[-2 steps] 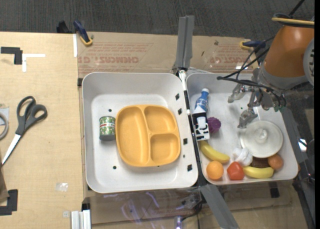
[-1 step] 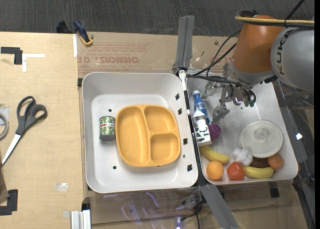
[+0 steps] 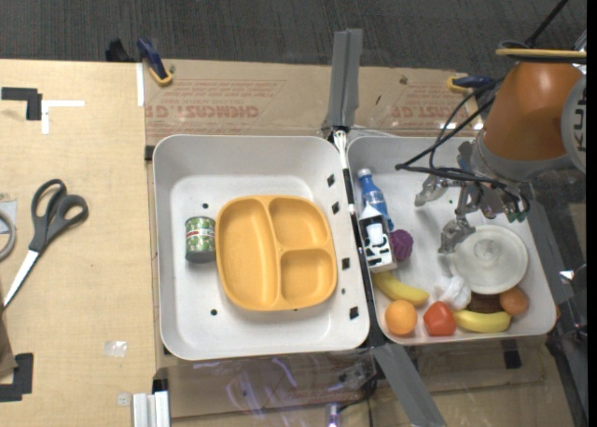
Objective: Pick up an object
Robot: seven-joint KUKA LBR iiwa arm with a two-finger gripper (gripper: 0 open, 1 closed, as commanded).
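Gripper (image 3: 451,222) hovers over right bin (image 3: 410,157), fingers parted, holding nothing; white lidded cup (image 3: 491,261) just beside it, near banana (image 3: 484,321); cup likely light, smooth, slippery; best gripped across rim.

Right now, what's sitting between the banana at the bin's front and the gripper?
In the camera view, a clear round lid lies between the banana and the gripper, with a brown item under its front edge.

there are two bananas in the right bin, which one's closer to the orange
The banana just above the orange, toward the bin's left side near the bottle, touching or nearly so. The other banana lies beyond the red fruit.
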